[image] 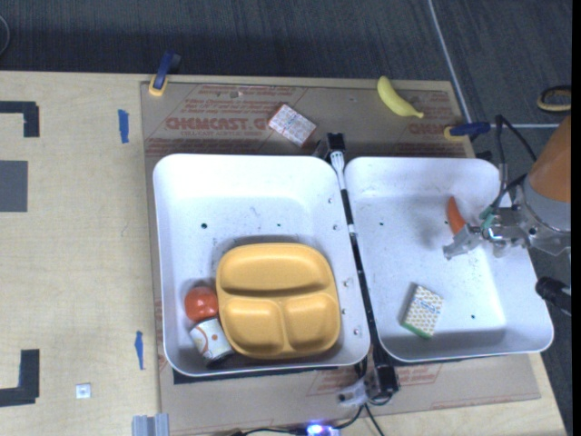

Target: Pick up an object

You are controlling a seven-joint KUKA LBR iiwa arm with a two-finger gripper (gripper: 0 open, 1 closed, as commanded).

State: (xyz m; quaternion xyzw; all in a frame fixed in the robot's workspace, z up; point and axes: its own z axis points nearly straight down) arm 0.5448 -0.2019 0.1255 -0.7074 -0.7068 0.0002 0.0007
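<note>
My gripper (477,239) hangs low over the right bin (399,184), near its right wall, on the grey arm with the orange band (554,175). Just left of it and a little higher lies a small orange object (454,213). I cannot make out whether the gripper touches it. A small box with a green and white pattern (423,311) lies toward the front of the same bin, apart from the gripper. In the left bin (182,189) sits a yellow sectioned tray (277,296), with a red ball (201,302) and a small white and orange cup (211,339) at its left.
Behind the bins, on the cardboard sheet, lie a yellow banana (398,98) and a small patterned card (291,123). Blue clamps (164,69) hold the cardboard at the back. A black divider bar (349,243) runs between the bins.
</note>
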